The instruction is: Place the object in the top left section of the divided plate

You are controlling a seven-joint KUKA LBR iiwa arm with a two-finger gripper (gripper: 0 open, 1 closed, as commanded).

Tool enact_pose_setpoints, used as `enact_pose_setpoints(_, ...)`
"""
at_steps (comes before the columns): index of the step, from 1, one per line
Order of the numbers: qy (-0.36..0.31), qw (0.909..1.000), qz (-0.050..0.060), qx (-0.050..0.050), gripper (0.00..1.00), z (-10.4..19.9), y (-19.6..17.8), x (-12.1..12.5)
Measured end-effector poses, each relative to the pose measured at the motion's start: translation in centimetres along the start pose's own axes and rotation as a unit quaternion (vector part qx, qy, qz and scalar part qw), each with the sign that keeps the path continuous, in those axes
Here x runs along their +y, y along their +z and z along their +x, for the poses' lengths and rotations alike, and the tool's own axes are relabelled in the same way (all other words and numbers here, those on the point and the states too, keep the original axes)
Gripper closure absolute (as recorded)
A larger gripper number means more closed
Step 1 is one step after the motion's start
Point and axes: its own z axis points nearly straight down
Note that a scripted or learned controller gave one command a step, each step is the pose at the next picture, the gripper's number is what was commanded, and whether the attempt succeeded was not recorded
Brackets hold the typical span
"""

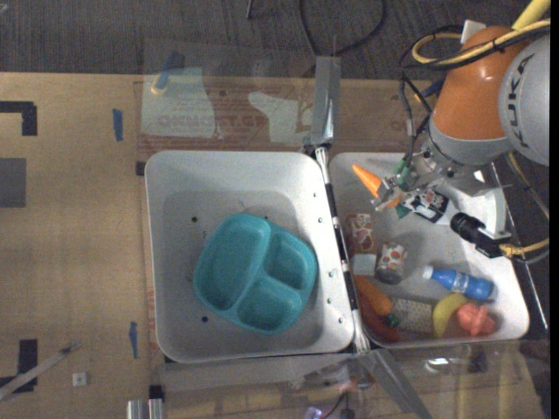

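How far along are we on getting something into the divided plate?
Nothing looks done: the teal divided plate in the left bin holds nothing. In hand: the gripper is over the right bin, near the orange carrot. Left: a confirmed pick, carry and placement.

Bench (70, 260) with two bins (166, 182)

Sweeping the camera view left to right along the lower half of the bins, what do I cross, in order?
Teal divided plate → patterned cup → blue bottle → orange-pink toy. The items crowded along the right bin's lower edge overlap, so I left them out.
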Motion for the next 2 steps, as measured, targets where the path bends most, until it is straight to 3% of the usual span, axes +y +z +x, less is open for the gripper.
enact_pose_setpoints(2,0.082,0.9967,0.002,0.001,1.0,13.4,0.1,-5.5)
